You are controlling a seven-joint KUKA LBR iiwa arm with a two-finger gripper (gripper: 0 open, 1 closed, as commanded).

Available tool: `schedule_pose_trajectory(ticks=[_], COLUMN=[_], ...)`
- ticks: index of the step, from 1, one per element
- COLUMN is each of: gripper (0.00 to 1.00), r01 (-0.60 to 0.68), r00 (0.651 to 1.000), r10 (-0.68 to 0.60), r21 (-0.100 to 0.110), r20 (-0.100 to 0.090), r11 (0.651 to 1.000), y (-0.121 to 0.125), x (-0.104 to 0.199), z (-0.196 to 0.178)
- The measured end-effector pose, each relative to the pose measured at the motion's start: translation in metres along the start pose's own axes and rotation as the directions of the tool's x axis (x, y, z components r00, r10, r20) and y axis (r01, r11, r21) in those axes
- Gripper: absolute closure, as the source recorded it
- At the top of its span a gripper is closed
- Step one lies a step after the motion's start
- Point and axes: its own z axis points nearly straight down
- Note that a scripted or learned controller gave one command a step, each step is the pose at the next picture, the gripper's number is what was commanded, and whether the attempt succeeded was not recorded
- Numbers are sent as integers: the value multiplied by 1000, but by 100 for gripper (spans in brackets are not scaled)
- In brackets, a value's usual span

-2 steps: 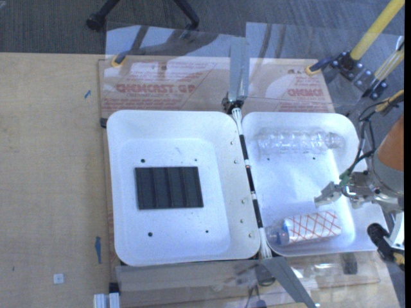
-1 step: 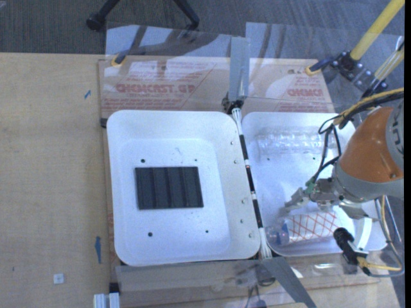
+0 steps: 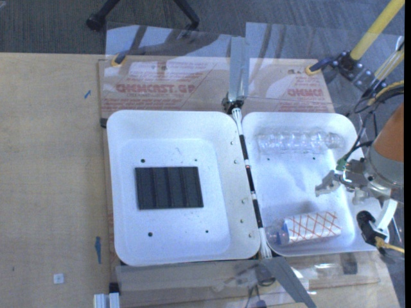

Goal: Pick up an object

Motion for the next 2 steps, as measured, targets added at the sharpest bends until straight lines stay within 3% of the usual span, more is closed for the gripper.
schedule_pose_trajectory(ticks=[1, 2], gripper=[0, 100], r01=[181, 178], r00=[984, 984], r10=[-181, -178], r21=[-6, -10], r20=[-2, 0], r11=[984, 984], y=[-27, -26], x=[1, 0], z=[31, 20])
